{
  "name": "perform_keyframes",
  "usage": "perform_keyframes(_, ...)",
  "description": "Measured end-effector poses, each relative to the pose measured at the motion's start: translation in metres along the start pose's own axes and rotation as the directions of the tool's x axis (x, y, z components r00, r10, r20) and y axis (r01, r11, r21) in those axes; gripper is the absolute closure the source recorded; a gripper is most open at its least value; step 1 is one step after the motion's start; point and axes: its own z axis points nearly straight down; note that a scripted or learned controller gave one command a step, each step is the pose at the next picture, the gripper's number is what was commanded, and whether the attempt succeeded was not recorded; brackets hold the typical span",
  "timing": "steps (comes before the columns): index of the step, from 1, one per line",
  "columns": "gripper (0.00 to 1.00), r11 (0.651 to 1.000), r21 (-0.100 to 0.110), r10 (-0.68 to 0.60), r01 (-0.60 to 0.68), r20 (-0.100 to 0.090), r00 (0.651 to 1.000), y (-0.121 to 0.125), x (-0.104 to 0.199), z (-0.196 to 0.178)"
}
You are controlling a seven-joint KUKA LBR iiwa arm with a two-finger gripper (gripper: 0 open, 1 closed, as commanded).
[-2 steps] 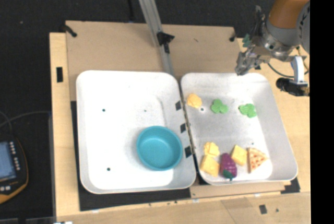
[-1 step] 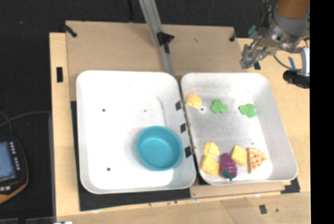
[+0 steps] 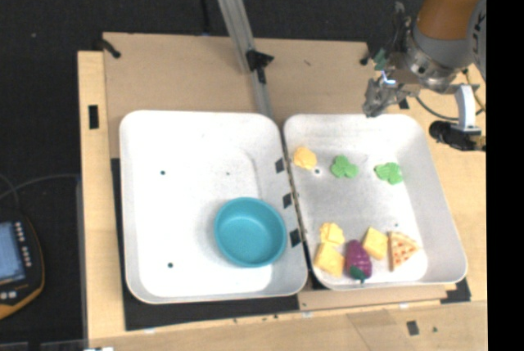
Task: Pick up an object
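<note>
Yellow blocks [image 3: 330,247], purple grapes [image 3: 358,258], pizza slice [image 3: 401,247] crowd right bin [image 3: 426,145] near edge; we see two green pieces [image 3: 345,168] mid-bin. Blue bowl [image 3: 246,231] in left bin [image 3: 164,145]. Claw [image 3: 378,102] above right bin's far rim; we cannot tell its state.

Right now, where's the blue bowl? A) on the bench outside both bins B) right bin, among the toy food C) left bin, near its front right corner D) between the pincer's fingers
C: the blue bowl sits in the left bin by its front right corner, apart from the pincer.
</note>
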Motion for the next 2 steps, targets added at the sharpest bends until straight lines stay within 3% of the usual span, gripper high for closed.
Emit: perform_keyframes(2,1.0,1.0,0.0,-0.003,0.003,-0.002,1.0,-0.04,0.092,-0.015)
